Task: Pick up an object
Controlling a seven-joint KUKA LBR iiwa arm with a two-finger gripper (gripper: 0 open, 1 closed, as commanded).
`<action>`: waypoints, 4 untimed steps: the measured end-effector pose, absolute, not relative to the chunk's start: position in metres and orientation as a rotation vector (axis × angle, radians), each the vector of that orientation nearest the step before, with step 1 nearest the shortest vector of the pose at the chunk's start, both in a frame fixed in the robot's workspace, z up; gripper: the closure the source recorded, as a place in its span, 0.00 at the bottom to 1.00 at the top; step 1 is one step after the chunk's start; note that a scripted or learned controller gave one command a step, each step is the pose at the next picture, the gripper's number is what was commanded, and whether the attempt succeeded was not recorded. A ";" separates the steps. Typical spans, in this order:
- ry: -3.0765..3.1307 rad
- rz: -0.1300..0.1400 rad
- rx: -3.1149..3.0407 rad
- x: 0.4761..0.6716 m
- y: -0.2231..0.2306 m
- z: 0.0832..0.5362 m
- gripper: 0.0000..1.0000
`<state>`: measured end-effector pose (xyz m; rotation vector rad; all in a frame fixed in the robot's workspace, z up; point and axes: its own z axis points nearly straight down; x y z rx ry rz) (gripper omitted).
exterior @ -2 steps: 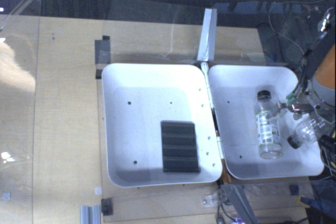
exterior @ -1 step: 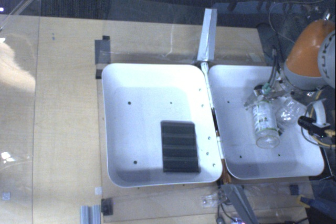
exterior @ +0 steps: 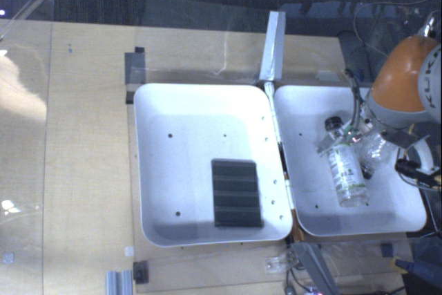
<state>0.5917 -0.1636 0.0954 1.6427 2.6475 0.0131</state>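
Note:
A clear plastic bottle (exterior: 347,175) with a dark cap lies in the right bin (exterior: 304,114), cap toward the back. My gripper (exterior: 350,137) hangs low over the bottle's neck end, under the grey arm with the orange band (exterior: 402,76). I cannot tell whether it touches the bottle. A black ribbed rectangular block (exterior: 236,193) lies flat in the left bin (exterior: 173,121), near its front right.
Something clear and crumpled (exterior: 376,148) lies just right of the bottle, beside the gripper. A metal divider post (exterior: 272,52) stands behind the seam between the bins. Black cables (exterior: 414,173) hang at the right bin's right wall.

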 end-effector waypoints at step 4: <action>2.388 0.007 2.032 0.650 -0.113 0.179 0.00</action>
